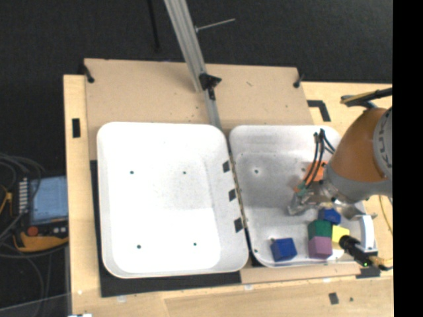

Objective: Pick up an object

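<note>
The gripper (301, 203) hangs low inside the right bin (264, 157); I cannot tell its state. Just beside it lie a green block (320, 228), purple block (320, 246) and yellow block (340, 234); a blue block (283, 249) sits nearer the front.

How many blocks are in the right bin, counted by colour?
Blue: 2, one block apart near the front wall, one beside the gripper
Green: 1
Purple: 1
Yellow: 1
Total: 5 blocks, all in the right bin
</note>
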{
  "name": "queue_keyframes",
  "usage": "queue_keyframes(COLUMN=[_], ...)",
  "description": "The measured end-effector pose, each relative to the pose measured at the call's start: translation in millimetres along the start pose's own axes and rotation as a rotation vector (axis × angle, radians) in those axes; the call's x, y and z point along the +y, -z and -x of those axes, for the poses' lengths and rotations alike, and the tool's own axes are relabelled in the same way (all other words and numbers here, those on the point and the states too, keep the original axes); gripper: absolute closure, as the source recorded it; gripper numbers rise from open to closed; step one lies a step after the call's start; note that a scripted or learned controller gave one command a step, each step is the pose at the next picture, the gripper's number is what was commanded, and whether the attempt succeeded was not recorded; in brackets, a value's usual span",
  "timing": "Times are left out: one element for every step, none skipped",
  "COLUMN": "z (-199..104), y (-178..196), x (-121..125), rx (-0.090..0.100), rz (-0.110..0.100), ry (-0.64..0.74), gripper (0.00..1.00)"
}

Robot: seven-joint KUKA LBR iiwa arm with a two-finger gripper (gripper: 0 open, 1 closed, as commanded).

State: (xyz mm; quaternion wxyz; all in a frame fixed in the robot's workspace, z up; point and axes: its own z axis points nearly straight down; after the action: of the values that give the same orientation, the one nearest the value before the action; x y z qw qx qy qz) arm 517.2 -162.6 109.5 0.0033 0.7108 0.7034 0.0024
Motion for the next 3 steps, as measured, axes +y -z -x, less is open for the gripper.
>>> queue_keyframes(z=[-1, -2, -1], y=[52, 96, 131], x=[-7, -2, 0], rx=[0.0, 0.0, 0.0], rz=[-0.001, -0.001, -0.002], ry=[0.005, 0.014, 0.016], gripper=[1.0, 1.0, 1.0])
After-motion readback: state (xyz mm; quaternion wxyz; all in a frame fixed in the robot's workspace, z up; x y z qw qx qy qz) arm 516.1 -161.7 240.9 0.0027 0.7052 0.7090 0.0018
